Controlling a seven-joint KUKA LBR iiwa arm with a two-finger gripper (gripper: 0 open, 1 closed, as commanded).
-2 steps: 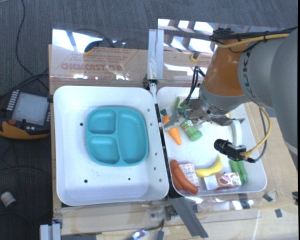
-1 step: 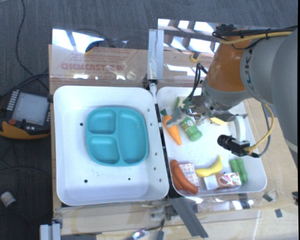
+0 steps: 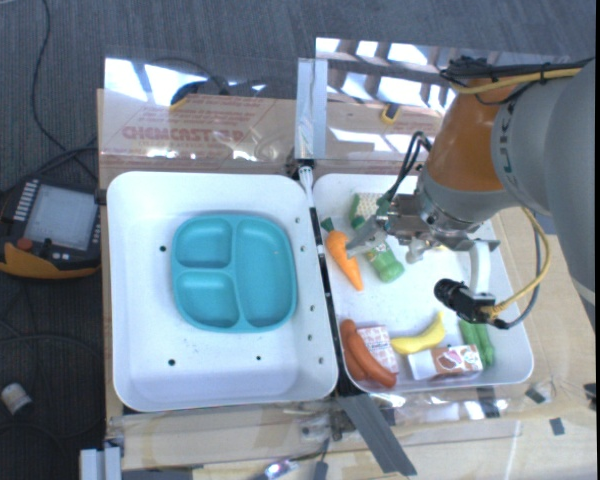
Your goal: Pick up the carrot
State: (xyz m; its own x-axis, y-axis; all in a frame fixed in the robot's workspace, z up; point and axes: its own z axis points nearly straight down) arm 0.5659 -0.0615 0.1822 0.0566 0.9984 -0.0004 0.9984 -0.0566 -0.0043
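Carrot (image 3: 343, 259) lies in right bin (image 3: 515, 363) at its 9 o'clock, against left wall, leafy end up. Your gripper (image 3: 380, 230) hovers just at carrot's 2 o'clock, poised for descent. Jaws' state: cannot tell. Sausage (image 3: 365, 355) at carrot's 6 o'clock, apart.

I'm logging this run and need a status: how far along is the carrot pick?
Done: the arm has reached into the right bin, and the gripper sits low beside the carrot. In hand: nothing I can confirm; the carrot lies on the bin floor by the left wall, with no finger visibly around it. Left: closing on the carrot and lifting it. The teal tray in the left bin isn't involved.
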